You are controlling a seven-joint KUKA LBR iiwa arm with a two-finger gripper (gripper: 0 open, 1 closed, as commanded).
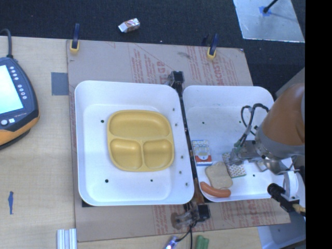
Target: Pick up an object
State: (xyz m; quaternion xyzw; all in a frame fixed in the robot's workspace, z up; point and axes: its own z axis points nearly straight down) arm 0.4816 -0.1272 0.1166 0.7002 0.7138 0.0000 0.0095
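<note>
A: Gripper (234, 162) status?

B: Down inside the right bin (228, 100), near its middle-right. Arm (282, 123) comes in from the right, orange band above the wrist. Finger gap: can't tell, the tip is a small grey-and-patterned blur from this angle.

A: Holding anything?

B: Nothing visibly between the fingers. The tip sits just beside, possibly touching, the upper right edge of the toast slice (219, 175) (contact not resolvable).

A: What's in that bin?

B: Toast slice at lower centre. Sausage (215, 191) just below it near the front wall, touching or nearly so. Small carton (201, 151) above-left of the toast, close to the left wall.

A: Any readable text?

B: Carton has a red and white printed face, lettering too small to read. Cardboard (150, 61) under the bins has red print repeated in strips, also not legible.

A: Left bin?

B: Left bin (88, 139) has a yellow divided plate (140, 139), three compartments, flat at centre. Teach pendant (15, 100) at the far left on the bench, screen lit.
</note>
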